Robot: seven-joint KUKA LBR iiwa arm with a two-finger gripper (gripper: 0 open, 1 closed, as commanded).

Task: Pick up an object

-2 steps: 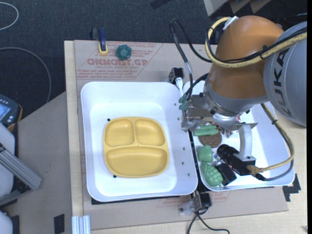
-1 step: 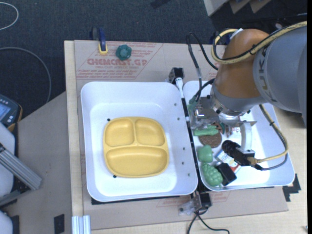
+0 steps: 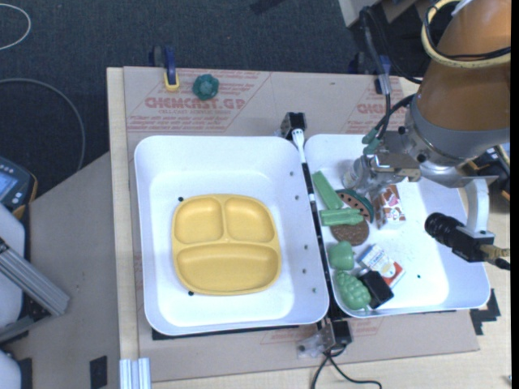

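Observation:
The right bin [image 3: 454, 286] holds a heap of small things along its left side. A long green piece [image 3: 325, 191] lies by the divider, with a brown round disc [image 3: 350, 232] just below it. A red and white packet [image 3: 392, 207] lies to their right, and green lumps [image 3: 347, 286] and a black block [image 3: 377, 288] sit near the front. My gripper [image 3: 366, 178] hangs low over the back of this heap, close above the green piece and the disc. The wrist body hides its tips, and I see nothing held.
The left bin [image 3: 154, 217] bears a yellow divided plate [image 3: 225, 243]. A green ball [image 3: 206, 85] and a yellow clamp [image 3: 170, 76] sit on the cardboard behind the bins. A black cylinder [image 3: 448, 232] juts over the right bin beside the arm.

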